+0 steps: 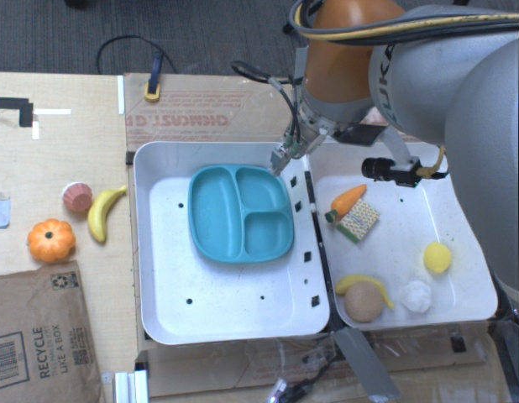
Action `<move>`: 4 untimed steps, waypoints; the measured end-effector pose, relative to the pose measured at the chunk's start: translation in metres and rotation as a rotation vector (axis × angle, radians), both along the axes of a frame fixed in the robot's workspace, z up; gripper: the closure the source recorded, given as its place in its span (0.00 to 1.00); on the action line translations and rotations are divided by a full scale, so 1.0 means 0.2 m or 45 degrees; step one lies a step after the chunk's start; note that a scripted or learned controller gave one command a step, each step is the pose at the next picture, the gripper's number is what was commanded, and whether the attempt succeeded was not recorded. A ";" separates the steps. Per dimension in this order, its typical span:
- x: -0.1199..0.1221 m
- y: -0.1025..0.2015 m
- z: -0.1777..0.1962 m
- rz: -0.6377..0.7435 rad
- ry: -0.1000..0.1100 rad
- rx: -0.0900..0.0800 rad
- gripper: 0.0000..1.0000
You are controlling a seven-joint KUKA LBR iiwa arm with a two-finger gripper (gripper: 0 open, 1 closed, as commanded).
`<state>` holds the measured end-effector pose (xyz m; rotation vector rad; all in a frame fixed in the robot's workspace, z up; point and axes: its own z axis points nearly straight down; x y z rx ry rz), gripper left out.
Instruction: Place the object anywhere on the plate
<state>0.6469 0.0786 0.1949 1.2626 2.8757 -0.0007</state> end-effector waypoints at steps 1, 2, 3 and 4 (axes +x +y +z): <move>0.04 0.12 0.05 -0.022 -0.002 0.000 1.00; 0.05 -0.29 -0.02 -0.064 0.000 -0.002 1.00; -0.09 -0.01 0.08 0.155 0.000 0.000 1.00; 0.03 0.08 -0.02 0.037 0.000 0.000 1.00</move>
